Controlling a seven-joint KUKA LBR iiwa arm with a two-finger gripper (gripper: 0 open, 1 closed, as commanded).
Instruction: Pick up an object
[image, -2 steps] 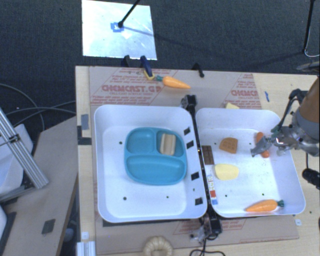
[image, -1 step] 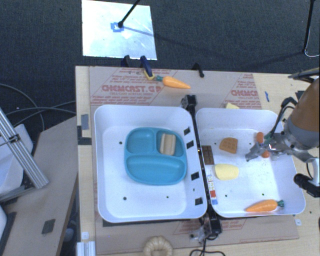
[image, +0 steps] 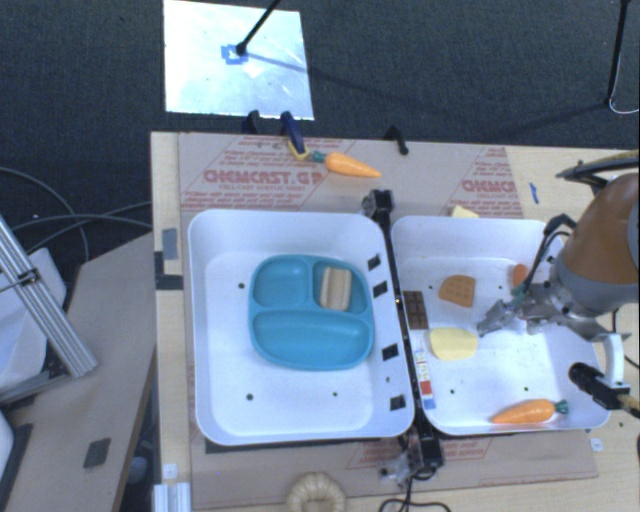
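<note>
My gripper (image: 495, 320) hangs low over the right bin (image: 560, 235), reaching in from the right. Its tip is just right of a pale yellow slice (image: 452, 345) on the bin floor and appears apart from it. A brown cracker-like piece (image: 457, 290) lies up and to the left of the tip. Along the bin's near wall lies an orange carrot (image: 524, 411). A small orange piece (image: 519, 274) peeks out behind the wrist. I see nothing held in the gripper.
The left bin (image: 220, 250) holds a blue divided plate (image: 268, 330) with a tan bread piece (image: 335, 289) in one compartment. Outside the bins, another carrot (image: 347, 165) lies on the board at the back, and a yellow bit (image: 463, 211) rests by the right bin's far rim.
</note>
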